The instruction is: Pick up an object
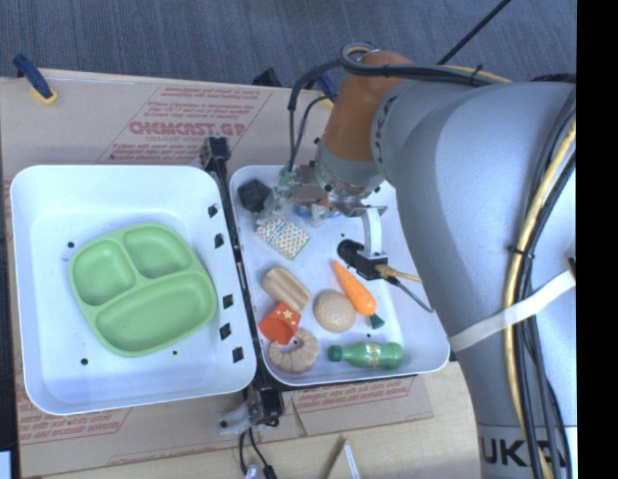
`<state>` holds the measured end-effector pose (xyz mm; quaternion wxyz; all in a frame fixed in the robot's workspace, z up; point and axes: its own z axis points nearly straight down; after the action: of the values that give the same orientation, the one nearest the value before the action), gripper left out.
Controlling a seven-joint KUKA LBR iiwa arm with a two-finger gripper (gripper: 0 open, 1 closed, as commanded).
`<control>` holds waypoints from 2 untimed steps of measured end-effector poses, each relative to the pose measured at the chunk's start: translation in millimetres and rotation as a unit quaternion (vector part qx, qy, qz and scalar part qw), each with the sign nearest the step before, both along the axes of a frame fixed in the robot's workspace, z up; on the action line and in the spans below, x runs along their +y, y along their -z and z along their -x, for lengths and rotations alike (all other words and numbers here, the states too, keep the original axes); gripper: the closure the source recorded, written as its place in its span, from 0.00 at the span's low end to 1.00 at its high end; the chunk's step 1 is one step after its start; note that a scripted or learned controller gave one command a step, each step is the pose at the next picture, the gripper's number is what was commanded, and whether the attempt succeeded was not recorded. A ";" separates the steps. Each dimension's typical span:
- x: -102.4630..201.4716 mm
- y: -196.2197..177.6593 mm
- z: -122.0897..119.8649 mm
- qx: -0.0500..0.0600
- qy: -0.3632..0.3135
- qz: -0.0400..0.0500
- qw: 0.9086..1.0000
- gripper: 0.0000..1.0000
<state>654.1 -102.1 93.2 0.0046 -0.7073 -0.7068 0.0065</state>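
Over at the far end of the right bin [425, 339], the gripper [307, 196] hangs low above the toys, wrist folded down from the big grey arm [468, 208] that comes in from the right, so it looks lined up for a grab at that end. Honestly can't tell how the jaws stand, the wrist hardware and cables hide them. Nothing looks lifted yet, so the pick seems not yet made. Closest candidate, as a guess, is the checkered packet [283, 237], lying flat just beside the gripper: small, squarish, green-and-white pattern, thin enough to be awkward to pinch. A dark round piece [253, 197] sits right next to it too. Further along lie a bread roll [287, 287], a carrot [354, 286], a tan cookie [334, 311], a red block [280, 324], a donut [293, 351] and a green bottle [367, 354], all packed pretty tight. The left bin [49, 193] holds a green divided plate [142, 287], probably just parked there.
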 end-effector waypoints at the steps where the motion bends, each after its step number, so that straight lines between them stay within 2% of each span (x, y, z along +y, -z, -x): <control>1: 0.0 0.0 0.0 0.000 0.000 0.000 1.000 0.00; 2: 0.0 0.1 0.0 0.000 0.000 0.000 1.000 0.00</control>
<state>654.1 -102.1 93.2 0.0046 -0.7073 -0.7069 0.0065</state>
